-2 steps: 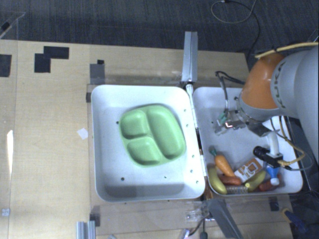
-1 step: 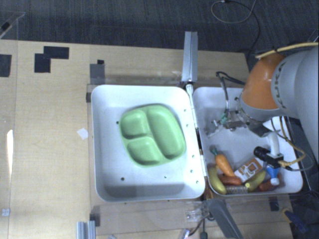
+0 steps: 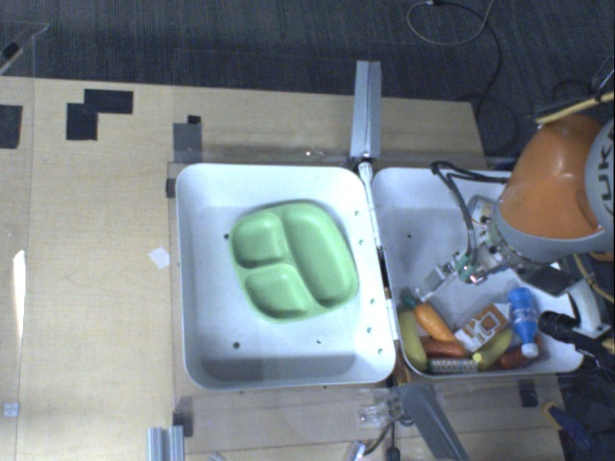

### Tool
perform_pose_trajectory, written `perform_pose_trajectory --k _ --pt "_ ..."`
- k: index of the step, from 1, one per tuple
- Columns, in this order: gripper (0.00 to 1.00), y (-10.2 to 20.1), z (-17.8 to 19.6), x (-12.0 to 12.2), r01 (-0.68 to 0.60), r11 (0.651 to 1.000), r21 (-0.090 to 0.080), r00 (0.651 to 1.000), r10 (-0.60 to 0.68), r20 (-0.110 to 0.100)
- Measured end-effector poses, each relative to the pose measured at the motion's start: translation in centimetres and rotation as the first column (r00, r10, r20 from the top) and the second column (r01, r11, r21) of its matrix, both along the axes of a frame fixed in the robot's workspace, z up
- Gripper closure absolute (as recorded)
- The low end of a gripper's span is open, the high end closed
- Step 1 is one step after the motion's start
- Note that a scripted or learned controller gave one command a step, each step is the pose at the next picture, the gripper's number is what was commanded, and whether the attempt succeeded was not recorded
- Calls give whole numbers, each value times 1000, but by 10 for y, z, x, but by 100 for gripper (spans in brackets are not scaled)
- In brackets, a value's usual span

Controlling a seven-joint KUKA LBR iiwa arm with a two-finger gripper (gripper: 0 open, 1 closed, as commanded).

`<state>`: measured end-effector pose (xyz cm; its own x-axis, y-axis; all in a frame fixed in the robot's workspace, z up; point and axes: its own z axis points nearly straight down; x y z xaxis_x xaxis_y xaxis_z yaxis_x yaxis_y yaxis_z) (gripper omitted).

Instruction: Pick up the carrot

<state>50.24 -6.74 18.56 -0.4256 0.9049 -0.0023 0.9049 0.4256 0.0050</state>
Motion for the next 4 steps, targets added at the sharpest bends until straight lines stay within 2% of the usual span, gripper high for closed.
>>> perform_pose_trajectory --k 1,2,3,4 --pt "0 -28 -43 -14 -140 990 0 990 140 -2" --pt "0 -24 -96 -2 323 946 4 946 -323 3" --pt "0 12 0 -14 273 962 1 962 -273 0" --pt "0 -24 -95 -2 264 965 0 964 -264 15"
